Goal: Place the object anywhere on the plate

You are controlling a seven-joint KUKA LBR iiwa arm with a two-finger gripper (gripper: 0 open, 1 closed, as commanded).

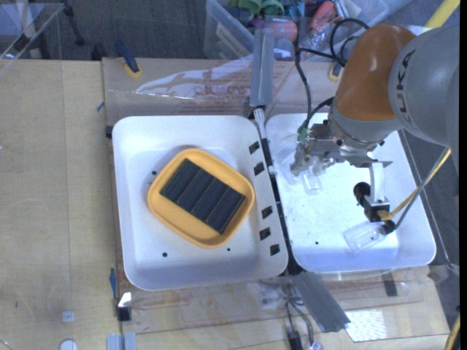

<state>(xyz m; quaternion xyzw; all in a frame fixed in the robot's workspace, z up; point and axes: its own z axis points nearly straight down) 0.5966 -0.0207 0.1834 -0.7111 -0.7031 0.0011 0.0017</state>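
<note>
So, from where I'm standing, the yellow plate sits in the left bin, pretty much in the middle, with a dark ribbed rectangular object lying flat on top of it, tilted so its long side runs from about 10 o'clock to 4 o'clock. The arm comes in from 2 o'clock and hangs over the right bin, orange band up top. Its tool is down near that bin's 10 o'clock corner, close to the divider between the two bins, well apart from the plate. The fingers look pale and see-through against the white floor, so I honestly can't tell if they're spread or pinched, and I can't make out anything between them. At 12 o'clock, past the bins on the tabletop, there's a clear tub of colourful toys.
</note>
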